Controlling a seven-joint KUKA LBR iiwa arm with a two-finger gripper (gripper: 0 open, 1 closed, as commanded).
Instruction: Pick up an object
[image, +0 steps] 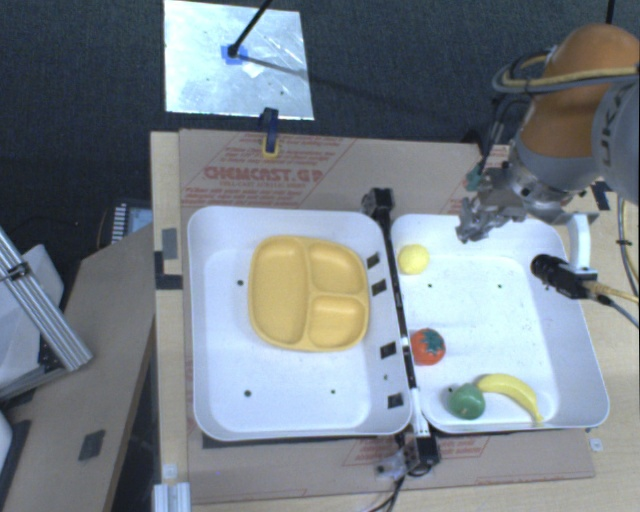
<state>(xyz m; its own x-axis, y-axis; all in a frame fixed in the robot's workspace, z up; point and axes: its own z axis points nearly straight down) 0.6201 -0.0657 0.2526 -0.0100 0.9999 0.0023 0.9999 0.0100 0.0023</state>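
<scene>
We see our grey arm with its orange band reaching in from three o'clock, our gripper (473, 228) hanging toward one o'clock, pointing down.

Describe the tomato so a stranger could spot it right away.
Look in the right-hand white bin, along its left wall beside the central divider. The tomato sits midway down, below the yellow lemon and above the green apple. It's the only red item.

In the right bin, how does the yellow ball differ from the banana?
The yellow ball is round and small; the banana is long and curved. The ball lies alone near the bin's far left corner, close to the claw; the banana lies at the near edge beside a green fruit. Both are yellow and rest in the right bin.
</scene>
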